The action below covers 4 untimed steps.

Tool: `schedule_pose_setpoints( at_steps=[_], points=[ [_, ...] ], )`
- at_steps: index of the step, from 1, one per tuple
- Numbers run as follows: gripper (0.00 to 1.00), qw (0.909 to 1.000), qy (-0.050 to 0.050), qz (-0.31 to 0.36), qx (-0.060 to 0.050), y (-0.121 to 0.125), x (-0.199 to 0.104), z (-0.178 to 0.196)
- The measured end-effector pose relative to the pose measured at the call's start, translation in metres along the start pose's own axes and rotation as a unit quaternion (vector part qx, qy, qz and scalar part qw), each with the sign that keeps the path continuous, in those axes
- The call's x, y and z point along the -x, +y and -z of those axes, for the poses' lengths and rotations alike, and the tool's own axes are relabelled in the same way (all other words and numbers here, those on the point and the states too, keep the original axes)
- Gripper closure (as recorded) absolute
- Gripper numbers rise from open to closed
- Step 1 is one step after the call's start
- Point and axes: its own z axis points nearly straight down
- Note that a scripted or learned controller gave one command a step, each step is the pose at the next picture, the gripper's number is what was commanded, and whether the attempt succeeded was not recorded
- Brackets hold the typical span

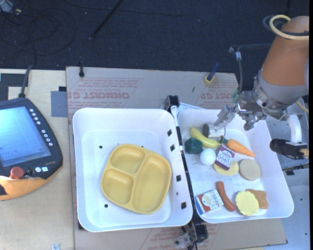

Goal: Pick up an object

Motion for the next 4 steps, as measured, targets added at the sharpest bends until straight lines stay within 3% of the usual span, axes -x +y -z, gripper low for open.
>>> schedule_pose_setpoints(
  at_steps=[1,2,3,4],
  points=[
    [0.00,1.0000,0.000,0.000,-0.002,0.018,-0.024,-0.059],
    [0.00,1.0000,0.000,-0.001,0.000,0.028,-0.003,-0.157],
    [0.00,1.0000,0.001,-0.001,-0.001,-0.014,0.019,-0.186],
    [1.00,1.0000,0.001,-0.003,-0.001,-0.014,0.020,-0.175]
  ],
)
